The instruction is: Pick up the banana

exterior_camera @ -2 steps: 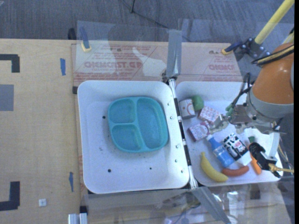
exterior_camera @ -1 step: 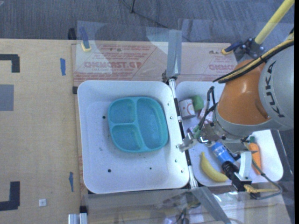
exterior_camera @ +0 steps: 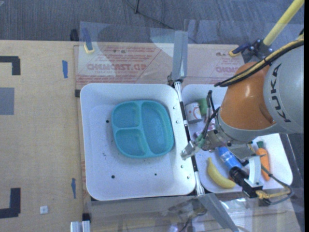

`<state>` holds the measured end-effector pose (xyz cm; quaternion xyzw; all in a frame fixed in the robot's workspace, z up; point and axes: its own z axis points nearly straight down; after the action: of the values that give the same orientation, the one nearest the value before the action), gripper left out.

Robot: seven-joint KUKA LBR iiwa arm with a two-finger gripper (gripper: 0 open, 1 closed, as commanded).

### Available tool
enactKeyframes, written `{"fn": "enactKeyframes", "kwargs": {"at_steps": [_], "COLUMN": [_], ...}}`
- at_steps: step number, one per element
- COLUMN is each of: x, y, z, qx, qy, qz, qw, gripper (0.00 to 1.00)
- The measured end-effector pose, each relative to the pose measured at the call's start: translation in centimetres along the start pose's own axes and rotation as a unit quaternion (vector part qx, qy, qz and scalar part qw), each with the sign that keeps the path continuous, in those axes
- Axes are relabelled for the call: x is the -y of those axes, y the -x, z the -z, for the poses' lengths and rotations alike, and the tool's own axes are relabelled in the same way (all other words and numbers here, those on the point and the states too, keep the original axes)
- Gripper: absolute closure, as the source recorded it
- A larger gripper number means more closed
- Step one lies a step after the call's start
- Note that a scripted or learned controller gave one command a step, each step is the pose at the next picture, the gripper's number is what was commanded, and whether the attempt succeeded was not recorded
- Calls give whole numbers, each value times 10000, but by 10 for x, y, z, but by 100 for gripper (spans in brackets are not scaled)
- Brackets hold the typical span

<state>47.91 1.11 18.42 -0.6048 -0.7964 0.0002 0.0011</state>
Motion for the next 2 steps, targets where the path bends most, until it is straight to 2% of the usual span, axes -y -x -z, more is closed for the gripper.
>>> {"fn": "enactKeyframes", "kwargs": {"at_steps": [1, 2], "x": [16, 16], "y": [58, 58], "z": [0, 0], "qx": [7, 7], "qy": [11, 11], "qz": [215, 213], "qw": [9998, 9998], "gripper": [0, 0]}}
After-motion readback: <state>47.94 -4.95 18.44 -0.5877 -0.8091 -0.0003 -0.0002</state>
